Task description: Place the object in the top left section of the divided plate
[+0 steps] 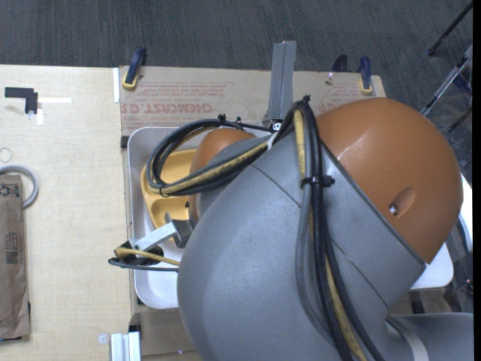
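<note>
arm (301,262) leans low over the white bin (137,201) to reach the yellow divided plate (161,190) inside it, covering most of the plate; hand hidden under the arm, grip state can't tell; object hidden too, place unknown

Dark carpet floor (225,13), pale bench (68,164)
</note>
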